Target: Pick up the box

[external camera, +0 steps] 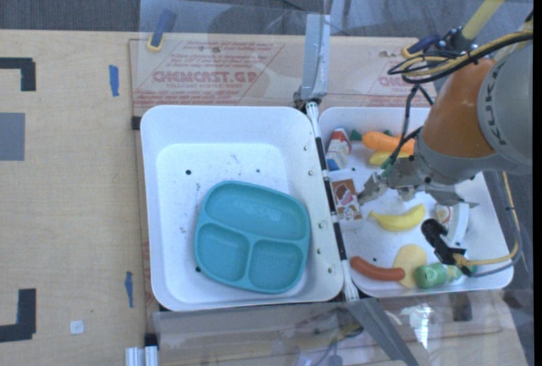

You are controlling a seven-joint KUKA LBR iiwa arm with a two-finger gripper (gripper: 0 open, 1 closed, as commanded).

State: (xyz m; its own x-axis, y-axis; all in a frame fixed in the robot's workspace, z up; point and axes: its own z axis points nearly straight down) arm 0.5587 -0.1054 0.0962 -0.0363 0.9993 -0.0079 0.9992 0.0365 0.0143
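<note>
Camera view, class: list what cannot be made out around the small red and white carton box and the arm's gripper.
- Gripper: too small and blurred to read finger state or contact with the small red and white carton box.
- Box print: too small to read.
- Orange carrot-shaped toy: right end hidden by the grey arm with its orange band.
- Right white bin: far-right part covered by the arm.
</note>
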